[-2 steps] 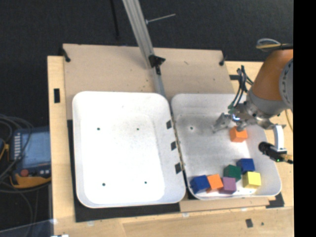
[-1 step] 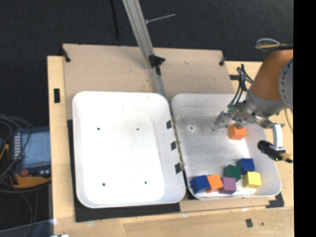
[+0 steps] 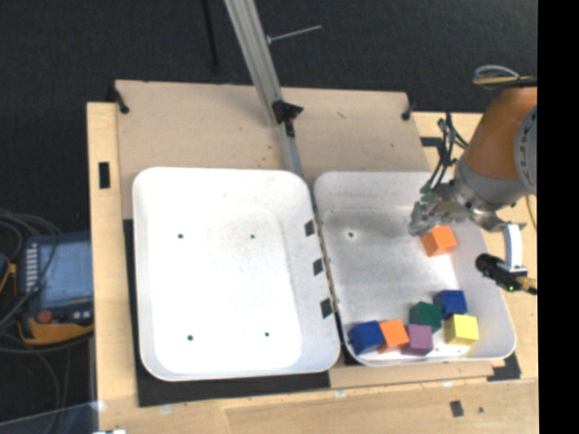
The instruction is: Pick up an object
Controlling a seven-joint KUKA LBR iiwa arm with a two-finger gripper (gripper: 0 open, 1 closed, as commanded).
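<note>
I've got the tool low by the right bin's far-right edge, touching an orange cube, grip state unreadable, so no confirmed pick; remaining cubes cluster along the near edge.

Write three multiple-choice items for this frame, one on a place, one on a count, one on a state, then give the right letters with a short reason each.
1. Which bin holds the blocks? A. the left bin B. the right bin C. both bins
2. How many orange blocks are there? A. one B. two C. four
3. How does the orange block by the gripper stand against the cluster? A. stacked on it B. apart from it C. pressed to the yellow block

Key:
1 B: all blocks lie in the right bin, none in the left bin.
2 B: one orange block by the gripper, one orange block in the cluster.
3 B: bare bin floor separates them.
</note>
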